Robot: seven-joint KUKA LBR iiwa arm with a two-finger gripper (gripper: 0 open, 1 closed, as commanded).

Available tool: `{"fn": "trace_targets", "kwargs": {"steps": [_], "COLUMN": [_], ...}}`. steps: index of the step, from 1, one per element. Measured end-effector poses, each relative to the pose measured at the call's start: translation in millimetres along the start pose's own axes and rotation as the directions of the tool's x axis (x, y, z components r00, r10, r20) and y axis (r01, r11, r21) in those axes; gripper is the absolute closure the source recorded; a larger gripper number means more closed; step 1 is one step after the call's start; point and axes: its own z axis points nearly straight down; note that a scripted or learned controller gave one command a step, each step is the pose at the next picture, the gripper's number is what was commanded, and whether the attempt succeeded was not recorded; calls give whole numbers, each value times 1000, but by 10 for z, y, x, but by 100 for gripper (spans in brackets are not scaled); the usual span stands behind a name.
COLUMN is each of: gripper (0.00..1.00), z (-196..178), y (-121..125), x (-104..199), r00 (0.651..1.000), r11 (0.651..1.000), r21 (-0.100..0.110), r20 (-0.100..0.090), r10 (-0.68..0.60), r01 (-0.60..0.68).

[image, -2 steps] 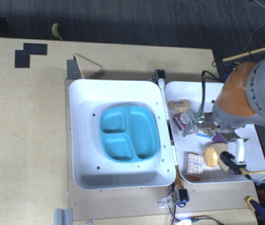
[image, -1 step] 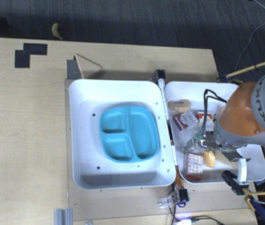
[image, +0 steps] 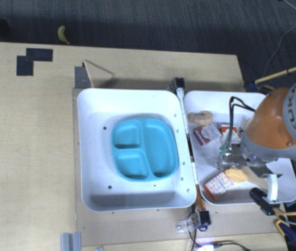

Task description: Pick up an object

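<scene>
I saw my hand [image: 230,158] low in the right bin [image: 289,192], directly above the yellow piece [image: 237,175]; whether it was clenched, I couldn't tell.

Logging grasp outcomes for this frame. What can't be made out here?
- Gripper, camera view: the arm's orange band and wrist cover it from above; finger state and any hold unreadable.
- Right bin: its right part lies under the arm; contents there hidden.
- Red-and-white packets: print too small and blurred to read.
- Yellow item: partly covered by the wrist; identity unclear.
</scene>
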Motion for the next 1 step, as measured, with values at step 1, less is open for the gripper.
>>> {"fn": "trace_targets", "kwargs": {"steps": [1], "gripper": [0], "z": [1], "y": [-1], "x": [0], "r00": [1000], "r11": [1000], "r21": [0], "r20": [0], "r10": [0], "r01": [0]}}
